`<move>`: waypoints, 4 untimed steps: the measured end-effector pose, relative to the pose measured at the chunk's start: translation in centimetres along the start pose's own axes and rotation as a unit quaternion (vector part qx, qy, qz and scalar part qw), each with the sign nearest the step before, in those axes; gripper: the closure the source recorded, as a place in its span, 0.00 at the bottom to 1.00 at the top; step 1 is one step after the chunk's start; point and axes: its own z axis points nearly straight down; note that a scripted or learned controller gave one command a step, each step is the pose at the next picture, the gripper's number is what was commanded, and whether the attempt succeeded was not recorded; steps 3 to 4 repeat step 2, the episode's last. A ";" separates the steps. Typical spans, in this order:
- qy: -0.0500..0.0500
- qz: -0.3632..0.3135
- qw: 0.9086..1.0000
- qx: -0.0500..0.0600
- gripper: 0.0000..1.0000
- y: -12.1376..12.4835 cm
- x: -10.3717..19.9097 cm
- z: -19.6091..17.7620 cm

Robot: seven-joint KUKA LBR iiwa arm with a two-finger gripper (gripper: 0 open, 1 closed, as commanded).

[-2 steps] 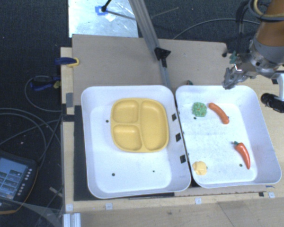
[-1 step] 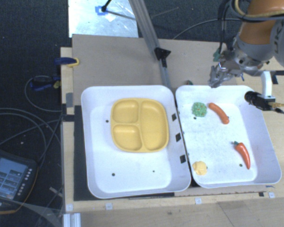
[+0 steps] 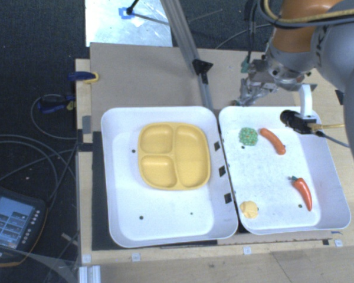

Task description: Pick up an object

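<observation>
The right bin (image 3: 327,175) holds a green bumpy ball (image 3: 248,136), an orange sausage (image 3: 272,141), a red-orange carrot with a green top (image 3: 302,192) and a small yellow lump (image 3: 249,209). My gripper (image 3: 248,96) hangs above the bin's far left edge, just behind the green ball, with nothing visible between its fingers. The grey arm with its orange band rises to the upper right.
The left bin (image 3: 121,217) carries a yellow divided plate (image 3: 172,156). A slanted metal pole (image 3: 186,37) crosses behind the bins. Cables and a tablet (image 3: 9,217) lie off the bench to the left.
</observation>
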 end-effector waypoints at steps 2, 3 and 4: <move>0.000 0.000 1.000 0.001 1.00 -0.4 10.3 1.5; 0.000 0.000 1.000 0.001 1.00 -0.4 10.3 1.5; 0.000 0.000 1.000 0.001 1.00 -0.4 10.3 1.5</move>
